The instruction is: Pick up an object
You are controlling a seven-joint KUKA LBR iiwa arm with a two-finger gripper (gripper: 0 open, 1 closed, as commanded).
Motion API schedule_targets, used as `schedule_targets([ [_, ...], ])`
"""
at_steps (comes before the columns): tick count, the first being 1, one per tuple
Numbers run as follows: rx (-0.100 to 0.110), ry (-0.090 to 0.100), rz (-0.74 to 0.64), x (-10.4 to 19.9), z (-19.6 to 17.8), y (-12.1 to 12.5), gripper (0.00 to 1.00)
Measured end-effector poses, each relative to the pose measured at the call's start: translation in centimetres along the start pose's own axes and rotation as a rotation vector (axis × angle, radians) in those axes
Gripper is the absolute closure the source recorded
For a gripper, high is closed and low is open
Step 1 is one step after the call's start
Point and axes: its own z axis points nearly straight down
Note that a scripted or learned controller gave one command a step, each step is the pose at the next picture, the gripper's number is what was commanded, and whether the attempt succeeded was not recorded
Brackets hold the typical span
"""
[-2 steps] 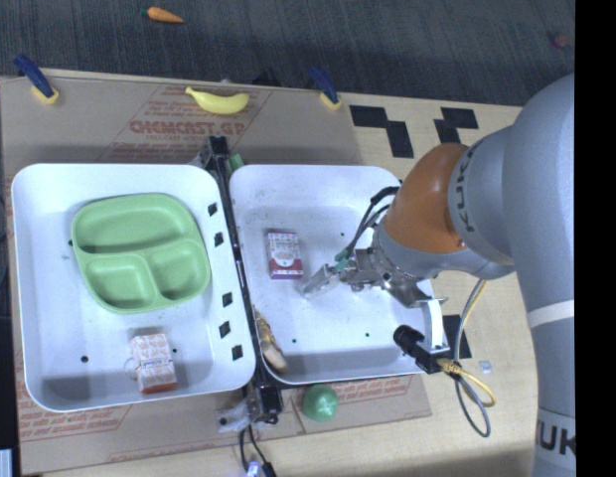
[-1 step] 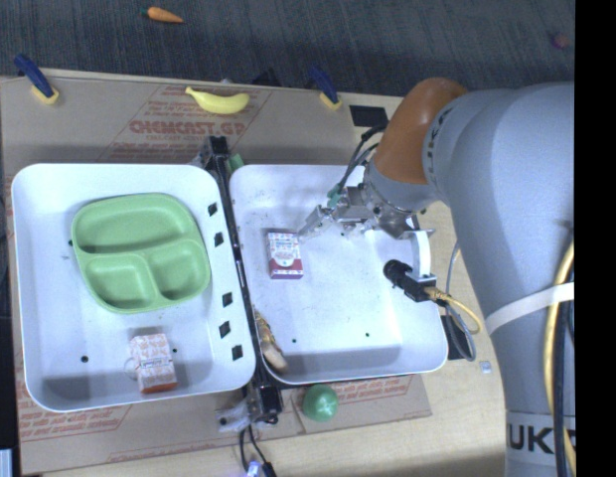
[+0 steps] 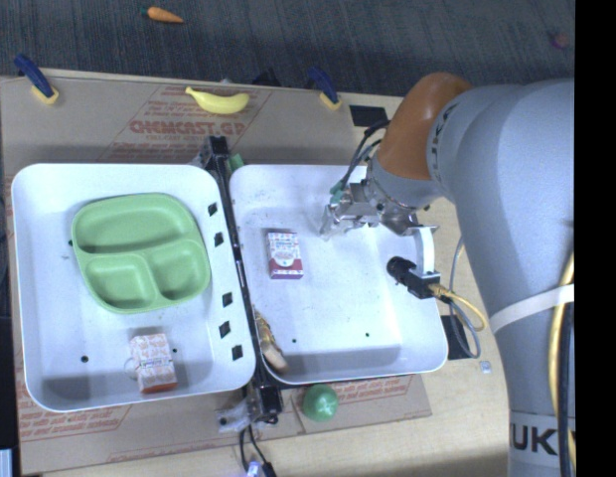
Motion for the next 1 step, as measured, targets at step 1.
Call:
schedule_targets([
  [1, -0.004, -0.003, 0.003, -1.64, -10.85, -2.49, 1.00],
])
